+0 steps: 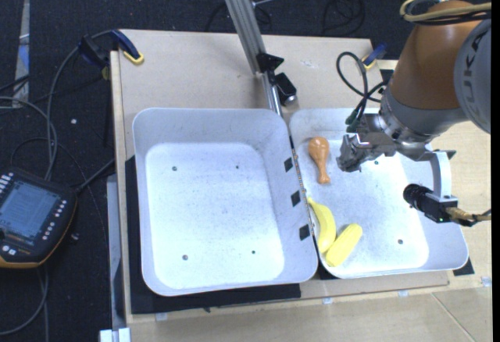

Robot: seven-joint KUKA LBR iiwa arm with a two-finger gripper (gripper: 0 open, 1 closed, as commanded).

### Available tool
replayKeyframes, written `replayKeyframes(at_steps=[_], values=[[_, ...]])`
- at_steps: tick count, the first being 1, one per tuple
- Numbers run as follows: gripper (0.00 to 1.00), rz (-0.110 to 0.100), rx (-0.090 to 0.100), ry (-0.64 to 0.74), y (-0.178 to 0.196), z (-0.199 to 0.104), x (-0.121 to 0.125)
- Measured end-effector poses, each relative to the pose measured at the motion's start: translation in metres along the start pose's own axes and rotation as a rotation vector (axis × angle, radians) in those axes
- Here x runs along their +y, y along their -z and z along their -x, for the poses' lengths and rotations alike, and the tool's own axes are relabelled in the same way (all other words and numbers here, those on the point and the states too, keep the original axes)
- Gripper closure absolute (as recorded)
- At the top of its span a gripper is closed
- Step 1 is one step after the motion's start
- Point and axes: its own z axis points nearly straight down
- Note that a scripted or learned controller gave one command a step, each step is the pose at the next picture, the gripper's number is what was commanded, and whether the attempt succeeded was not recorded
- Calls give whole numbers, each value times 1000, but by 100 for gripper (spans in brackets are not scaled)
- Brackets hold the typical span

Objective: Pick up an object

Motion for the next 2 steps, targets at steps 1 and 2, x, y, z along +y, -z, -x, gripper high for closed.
replayKeyframes(at_steps=[1, 2], values=[[100, 0, 0, 1, -15, -49, 28], [100, 0, 0, 0, -27, -95, 48]])
